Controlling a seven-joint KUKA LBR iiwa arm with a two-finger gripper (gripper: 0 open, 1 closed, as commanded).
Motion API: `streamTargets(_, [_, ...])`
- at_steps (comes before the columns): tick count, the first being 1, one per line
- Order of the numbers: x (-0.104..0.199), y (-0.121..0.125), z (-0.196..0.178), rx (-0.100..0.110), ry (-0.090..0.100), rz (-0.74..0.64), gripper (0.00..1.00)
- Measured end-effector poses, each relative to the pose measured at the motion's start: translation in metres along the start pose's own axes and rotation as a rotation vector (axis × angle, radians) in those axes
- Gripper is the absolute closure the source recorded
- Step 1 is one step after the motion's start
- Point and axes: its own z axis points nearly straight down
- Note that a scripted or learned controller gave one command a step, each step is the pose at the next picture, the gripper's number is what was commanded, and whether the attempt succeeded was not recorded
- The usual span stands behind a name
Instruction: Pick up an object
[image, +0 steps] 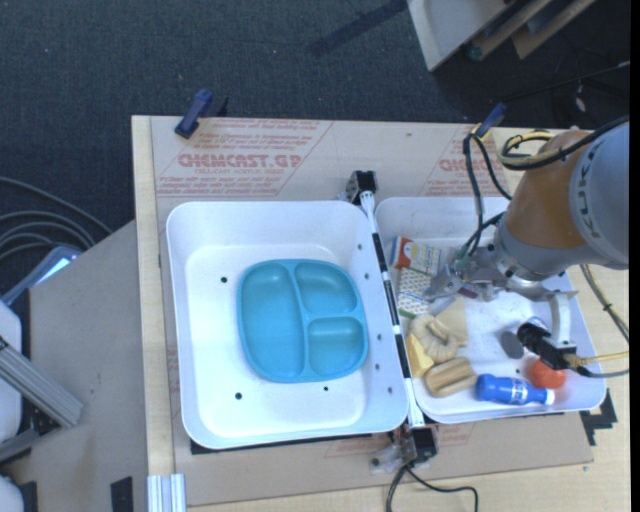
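The gripper (455, 282) hangs low inside the right bin (432, 208), over its left half. Whether it is spread or closed cannot be told from this slant, and nothing is seen held in it. Directly beneath and just beside it lie a printed packet (412, 262) and a cluster of pale yellow pieces (440, 330), the likeliest candidates for the pick. Nearer the front edge sit a tan roll (448, 376), a blue bottle (508, 389), a small orange item (547, 374) and a grey disc (511, 344). The left bin (195, 300) holds a blue divided plate (300, 320), well apart from the gripper. Both bins rest on the counter (260, 160).

Risks, as judged: the candidates lie crowded and touching, so a closing grip may catch two at once or push one aside. The packet lies flat and may offer no edge. The bin wall stands close on the left.

The arm (560, 210) covers the bin's rear right portion. Contact between gripper and packet cannot be made out. The orange item is too small to identify.
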Motion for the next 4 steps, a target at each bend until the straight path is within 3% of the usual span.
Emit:
streamTargets(1, [0.029,0.067,0.003,0.005,0.004,-0.002,0.00])
streamTargets(2, [0.029,0.094,0.003,0.009,0.003,-0.002,0.00])
streamTargets(3, [0.029,0.095,-0.007,0.007,0.003,-0.002,1.00])
streamTargets(4, [0.096,0.036,-0.106,0.007,0.005,-0.002,1.00])
